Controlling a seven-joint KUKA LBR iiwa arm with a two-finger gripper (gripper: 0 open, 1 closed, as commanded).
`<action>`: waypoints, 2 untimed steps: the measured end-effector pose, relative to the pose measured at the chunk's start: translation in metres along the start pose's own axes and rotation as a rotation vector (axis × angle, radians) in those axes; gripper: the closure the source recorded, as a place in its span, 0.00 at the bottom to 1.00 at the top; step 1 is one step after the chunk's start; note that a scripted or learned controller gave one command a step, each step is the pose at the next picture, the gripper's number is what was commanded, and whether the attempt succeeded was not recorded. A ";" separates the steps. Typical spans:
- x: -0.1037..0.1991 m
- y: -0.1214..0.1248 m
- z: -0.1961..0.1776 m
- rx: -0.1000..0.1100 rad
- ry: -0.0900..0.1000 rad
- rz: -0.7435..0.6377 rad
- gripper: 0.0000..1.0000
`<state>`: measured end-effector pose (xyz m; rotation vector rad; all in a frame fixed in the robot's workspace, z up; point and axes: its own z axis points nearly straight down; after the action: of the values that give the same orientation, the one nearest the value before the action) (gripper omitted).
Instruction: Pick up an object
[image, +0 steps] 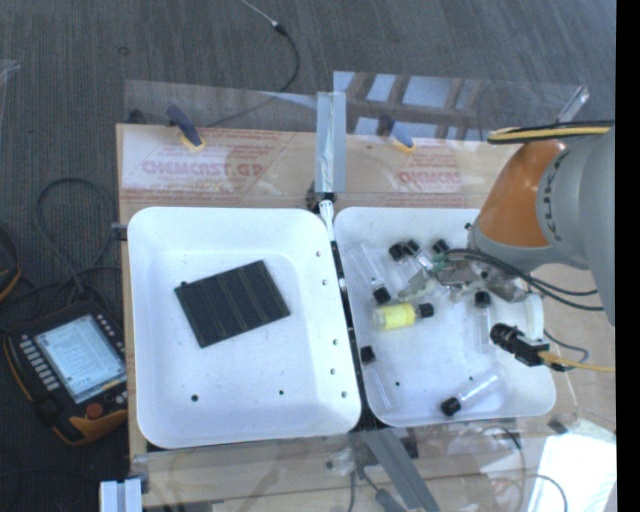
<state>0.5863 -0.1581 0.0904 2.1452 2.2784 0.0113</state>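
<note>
My gripper (445, 270) reaches in from the right and hangs low over the upper middle of the right bin (400, 395). Just left of and below it lies a yellow cylinder (395, 317) with a small black cap beside it. A clear tube with a black cap (468, 392) rests near the bin's front edge. Several small black pieces (403, 249) are scattered around the gripper. In the left bin (160, 380) a flat black ribbed pad (232, 302) lies at a slant. I see nothing clearly held.
A black plug on a yellow cable (512, 340) hangs over the right bin's right side. The grey arm with its orange band (520, 205) covers the bin's upper right corner. A teach pendant (70, 360) lies on the floor at the left.
</note>
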 end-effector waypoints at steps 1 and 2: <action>0.050 -0.002 0.000 0.001 -0.001 0.003 0.00; 0.049 -0.001 -0.010 -0.002 -0.001 0.005 1.00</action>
<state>0.5823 -0.1094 0.1007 2.1489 2.2713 0.0127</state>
